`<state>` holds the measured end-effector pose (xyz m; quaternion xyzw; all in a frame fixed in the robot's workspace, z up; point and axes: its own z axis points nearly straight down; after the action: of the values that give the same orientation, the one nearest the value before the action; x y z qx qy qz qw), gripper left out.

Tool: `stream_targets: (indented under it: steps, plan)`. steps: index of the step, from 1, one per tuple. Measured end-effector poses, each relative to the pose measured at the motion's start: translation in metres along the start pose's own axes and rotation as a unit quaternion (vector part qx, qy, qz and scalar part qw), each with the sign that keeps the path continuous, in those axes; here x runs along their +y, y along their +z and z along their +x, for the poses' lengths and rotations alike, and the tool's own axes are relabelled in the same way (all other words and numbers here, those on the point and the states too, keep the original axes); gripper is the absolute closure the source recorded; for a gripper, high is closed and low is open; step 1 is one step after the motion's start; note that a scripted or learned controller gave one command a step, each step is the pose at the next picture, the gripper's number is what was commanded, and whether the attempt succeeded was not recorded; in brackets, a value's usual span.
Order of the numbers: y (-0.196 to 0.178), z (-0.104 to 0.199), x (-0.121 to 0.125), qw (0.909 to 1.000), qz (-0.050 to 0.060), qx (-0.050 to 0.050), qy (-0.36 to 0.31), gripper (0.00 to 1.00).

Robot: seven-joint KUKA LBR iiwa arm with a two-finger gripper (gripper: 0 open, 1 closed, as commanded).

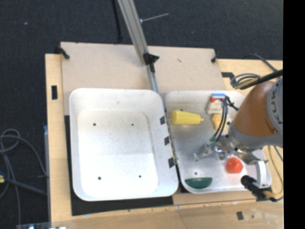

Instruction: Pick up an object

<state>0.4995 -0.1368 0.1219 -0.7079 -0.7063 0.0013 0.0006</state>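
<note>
Pincer [202,153] low in right bin [188,128], finger state unclear, nothing visibly gripped. Orange ball [233,165] just beside it toward arm side; yellow object [186,118] farther up, long axis across bin.

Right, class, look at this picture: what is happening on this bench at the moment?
A grey and orange robot arm reaches in from the right over the right-hand bin. Its gripper is down near the bin floor, with nothing visibly held. Around it lie a yellow object, a red-orange ball and a dark green piece at the near edge. The left-hand bin sits beside it.
</note>
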Motion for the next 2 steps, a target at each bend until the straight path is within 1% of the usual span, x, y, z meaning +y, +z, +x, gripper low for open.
stream_targets:
  steps: [1,2]
  plan:
    - [0.022,-0.001,0.0,1.0,-0.001,0.0,0.0,0.0]
    - [0.01,-0.001,0.002,1.0,-0.004,0.0,0.003,1.0]
